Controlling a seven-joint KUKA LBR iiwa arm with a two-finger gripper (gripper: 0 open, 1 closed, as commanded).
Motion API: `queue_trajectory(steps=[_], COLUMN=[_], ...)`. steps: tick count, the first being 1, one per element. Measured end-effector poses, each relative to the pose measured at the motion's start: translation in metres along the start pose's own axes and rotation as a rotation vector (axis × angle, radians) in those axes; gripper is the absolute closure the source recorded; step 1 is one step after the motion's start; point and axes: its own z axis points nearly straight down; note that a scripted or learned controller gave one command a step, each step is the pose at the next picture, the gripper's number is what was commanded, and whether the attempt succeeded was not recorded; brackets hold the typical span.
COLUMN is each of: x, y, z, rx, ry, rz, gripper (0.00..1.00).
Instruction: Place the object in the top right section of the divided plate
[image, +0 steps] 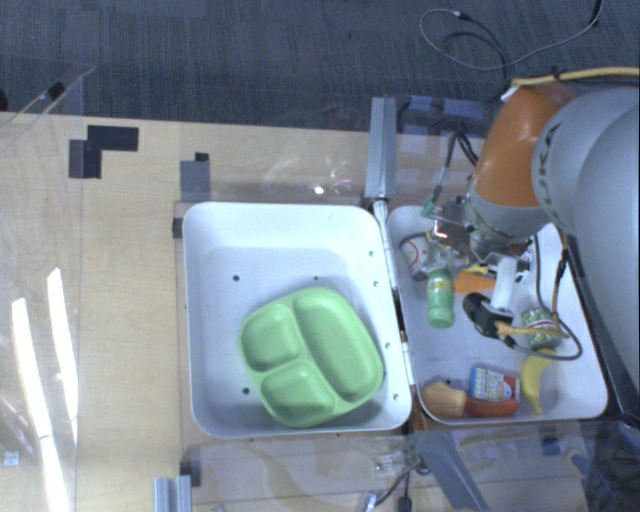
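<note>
A pale wooden worktop (110, 330) carries two shallow white bins side by side. The left bin (215, 245) holds a green divided plate (312, 355), lying flat and turned at a slant, with one large compartment toward the right and two smaller ones toward the left and the near edge. All three compartments show only bare green surface.

The right bin (590, 395) holds the loose things. A small green bottle (440, 300) lies in its upper left part, and just right of it is an orange piece (473, 281), partly covered by the arm. Along the near wall sit a tan, rounded item (445, 399), a small packet (492, 385) with a blue and white face over a red one (its printing is too blurred to read), and a yellow banana (536, 382) lying close against the packet's right side.

The grey arm (590, 160), with its orange band, reaches in from the right and hangs over the upper part of the right bin. The hand (470, 255) is low above the green bottle and the orange piece; whether it is open, closed, or gripping anything cannot be told, since wrist and cables mask it. No object can be seen between its parts. No brand name or legible writing shows anywhere.
</note>
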Motion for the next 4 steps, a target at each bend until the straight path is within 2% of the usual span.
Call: queue_trajectory(steps=[1, 2, 3, 4], x=[0.063, 0.063, 0.063, 0.097], y=[-0.006, -0.006, -0.006, -0.031], z=[-0.024, -0.024, -0.024, 0.038], rx=[-0.001, -0.001, -0.001, -0.01], ry=[0.001, 0.001, 0.001, -0.011], rz=[-0.082, -0.082, -0.082, 0.117], gripper=[1.0, 0.0, 0.0, 0.0])
